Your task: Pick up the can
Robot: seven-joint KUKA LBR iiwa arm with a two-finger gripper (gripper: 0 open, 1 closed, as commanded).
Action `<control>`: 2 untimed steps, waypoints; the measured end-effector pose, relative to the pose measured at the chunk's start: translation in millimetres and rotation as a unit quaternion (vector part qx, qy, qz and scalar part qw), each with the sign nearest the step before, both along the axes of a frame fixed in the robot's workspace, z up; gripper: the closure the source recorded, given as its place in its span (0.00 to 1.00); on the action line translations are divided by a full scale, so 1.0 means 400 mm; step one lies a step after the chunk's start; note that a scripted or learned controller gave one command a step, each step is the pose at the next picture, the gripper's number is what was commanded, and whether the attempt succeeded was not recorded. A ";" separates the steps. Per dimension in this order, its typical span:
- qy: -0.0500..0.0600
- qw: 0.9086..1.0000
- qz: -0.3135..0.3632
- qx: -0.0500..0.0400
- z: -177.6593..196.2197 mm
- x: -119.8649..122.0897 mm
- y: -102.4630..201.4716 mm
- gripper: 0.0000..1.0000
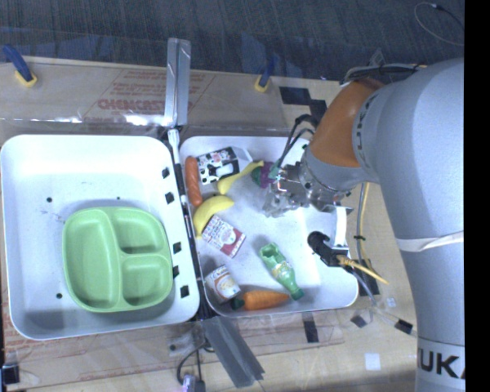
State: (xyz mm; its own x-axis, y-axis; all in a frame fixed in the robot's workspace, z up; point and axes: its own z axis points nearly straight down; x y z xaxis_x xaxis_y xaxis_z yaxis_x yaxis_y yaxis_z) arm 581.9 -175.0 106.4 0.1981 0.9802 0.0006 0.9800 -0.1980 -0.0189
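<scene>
Counter with two white bins, can at right bin's 7 o'clock corner, end effector low near 1 o'clock, finger state can't tell

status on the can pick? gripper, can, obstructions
Gripper low in right bin, upper middle. Can lying near bin's bottom-left corner, well apart from gripper. Carrot beside can, green bottle and carton between.
</scene>
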 end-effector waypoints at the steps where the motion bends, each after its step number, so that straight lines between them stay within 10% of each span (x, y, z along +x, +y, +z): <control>1: -0.007 1.000 -0.001 -0.001 0.172 -0.001 -0.006 1.00; 2: -0.004 0.989 -0.145 -0.003 -0.042 -0.103 0.053 1.00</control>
